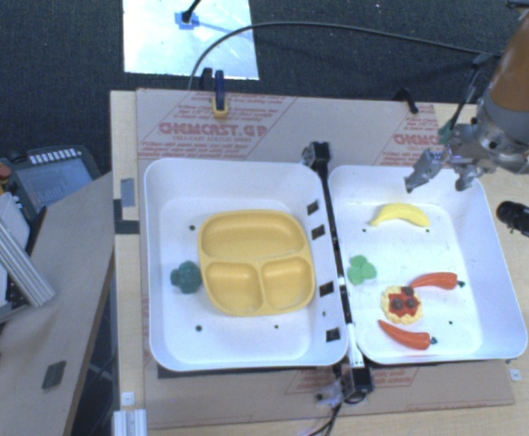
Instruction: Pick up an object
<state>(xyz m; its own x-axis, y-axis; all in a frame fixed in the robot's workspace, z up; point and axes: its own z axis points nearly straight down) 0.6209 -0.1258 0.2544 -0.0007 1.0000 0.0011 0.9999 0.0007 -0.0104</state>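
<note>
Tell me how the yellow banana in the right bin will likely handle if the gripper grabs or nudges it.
The banana looks like smooth moulded plastic, so probably stiff, light and a bit slippery. Its curved shape may let it pivot or rock when nudged. It lies apart from the other toys, below the open gripper, so a push should disturb nothing else.

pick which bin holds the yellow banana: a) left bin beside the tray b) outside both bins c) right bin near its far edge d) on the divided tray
c, the banana lies in the right bin, toward its far edge, below the gripper.
</note>
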